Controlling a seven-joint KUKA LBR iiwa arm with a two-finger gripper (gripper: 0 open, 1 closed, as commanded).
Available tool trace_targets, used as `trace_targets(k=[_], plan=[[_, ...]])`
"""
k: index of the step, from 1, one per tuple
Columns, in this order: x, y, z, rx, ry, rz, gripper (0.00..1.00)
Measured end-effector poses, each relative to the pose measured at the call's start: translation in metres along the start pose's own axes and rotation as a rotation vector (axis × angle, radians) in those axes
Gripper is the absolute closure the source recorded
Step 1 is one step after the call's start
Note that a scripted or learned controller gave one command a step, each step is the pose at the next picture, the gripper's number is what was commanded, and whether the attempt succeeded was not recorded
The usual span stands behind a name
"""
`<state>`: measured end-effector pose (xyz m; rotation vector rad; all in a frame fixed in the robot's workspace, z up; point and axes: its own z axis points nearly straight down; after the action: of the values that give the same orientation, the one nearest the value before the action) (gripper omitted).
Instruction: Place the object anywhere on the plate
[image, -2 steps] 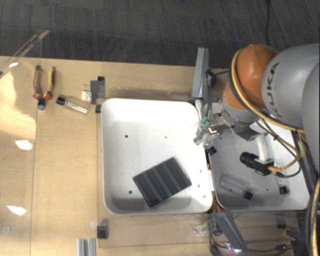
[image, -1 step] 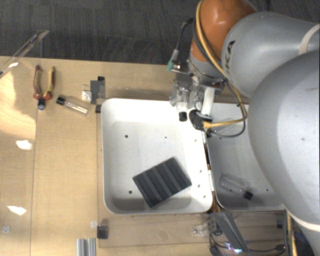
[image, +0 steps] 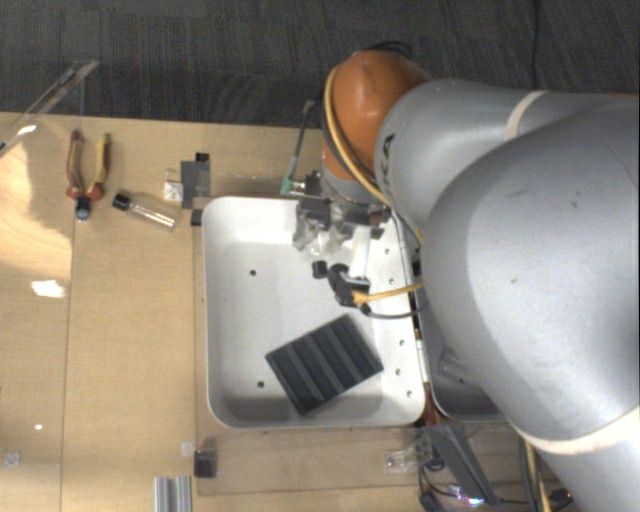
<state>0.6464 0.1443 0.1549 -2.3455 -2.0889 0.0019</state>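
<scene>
One object, a black ribbed slab (image: 324, 365), lay flat on the floor of the left white bin (image: 228, 300) in the lower middle of the frame, turned at a slant. In the camera view it rested by itself, well apart from the tool (image: 322, 232), which hung over the upper part of the same bin, close to its far wall. Nothing that could be read as a plate was identifiable in this view; the large grey arm (image: 520, 260) covered most of the right half of the frame, including nearly all of the second bin. By that evidence the task looked barely begun: the slab had not been lifted, and both the pickup and the placing were left to do.

The tool sat below the orange band (image: 362, 95), among cables and small fittings. Its shape blurred against the white bin, so how far apart it stood could not be told. Nothing was seen between its tips, and it appeared to touch neither the slab nor the bin floor, though its height above the floor was hard to judge.

On the tabletop (image: 100, 330) at upper left lay red-handled pliers (image: 86, 172) and a small clear vial (image: 145, 209), both outside the bins.
</scene>
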Motion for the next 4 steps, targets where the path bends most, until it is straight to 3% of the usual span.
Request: trace_targets(k=[1,2,3,4], plan=[[0.038,-0.027,0.025,-0.006,0.001,-0.797,1.00],[0.074,-0.082,0.046,-0.007,0.001,-1.002,1.00],[0.078,-0.030,-0.026,-0.011,-0.001,-1.238,1.00],[0.078,-0.030,-0.026,-0.011,-0.001,-1.238,0.00]])
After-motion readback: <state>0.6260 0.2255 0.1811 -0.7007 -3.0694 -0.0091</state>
